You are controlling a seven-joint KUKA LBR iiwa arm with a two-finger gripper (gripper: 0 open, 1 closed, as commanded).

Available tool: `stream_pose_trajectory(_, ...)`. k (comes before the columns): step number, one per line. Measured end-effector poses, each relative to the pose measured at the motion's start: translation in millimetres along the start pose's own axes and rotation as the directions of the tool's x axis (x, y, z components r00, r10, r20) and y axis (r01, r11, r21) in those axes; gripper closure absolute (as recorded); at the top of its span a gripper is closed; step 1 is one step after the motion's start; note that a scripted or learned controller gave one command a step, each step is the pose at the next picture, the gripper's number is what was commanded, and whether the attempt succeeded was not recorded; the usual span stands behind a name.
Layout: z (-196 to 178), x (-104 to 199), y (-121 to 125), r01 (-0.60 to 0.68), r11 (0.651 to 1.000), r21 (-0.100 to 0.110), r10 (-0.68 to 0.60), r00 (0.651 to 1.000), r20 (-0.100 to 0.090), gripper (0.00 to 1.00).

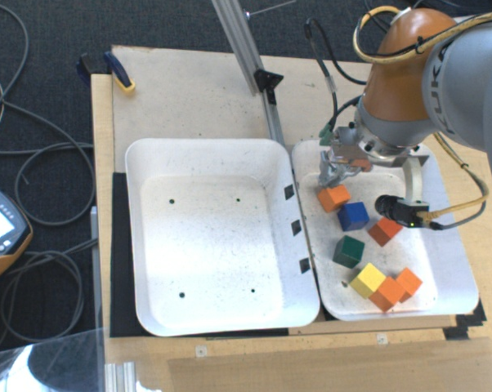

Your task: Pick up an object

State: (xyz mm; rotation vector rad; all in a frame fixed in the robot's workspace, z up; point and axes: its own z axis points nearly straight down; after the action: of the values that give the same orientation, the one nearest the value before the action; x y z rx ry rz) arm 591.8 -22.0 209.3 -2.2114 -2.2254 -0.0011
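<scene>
— Two white bins are sitting side by side on the bench. Which one is holding the blocks?

— The right bin, as the camera is seeing it. I am taking the blue block as the marker. An orange block is lying just up and to the left of it, close to its corner. A red block is sitting just to its lower right. A green block is resting straight below it, a little apart.

— And lower down?

— A yellow block is lying further below the blue block, past the green one. An orange piece is pressing against its right side. That piece may be two orange blocks rather than one; the picture is not letting me tell.

— Where is the gripper hanging?

— The gripper is hovering up and to the left of the blue block, just above the orange block in the picture. The grey arm is reaching in from the blue block's upper right.

— Is it grasping anything?

— I cannot tell whether it is released or clenched. The orange block is lying on the bin floor below it.

— And the left bin?

— It is lying to the left of the blue block, its rim meeting the right bin's rim.
</scene>
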Motion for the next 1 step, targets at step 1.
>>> stream_pose_trajectory(1, -0.9, 52.8, -8.6, 0.001, 1.0, 0.0, -0.001, 1.0, 0.0, 1.0)
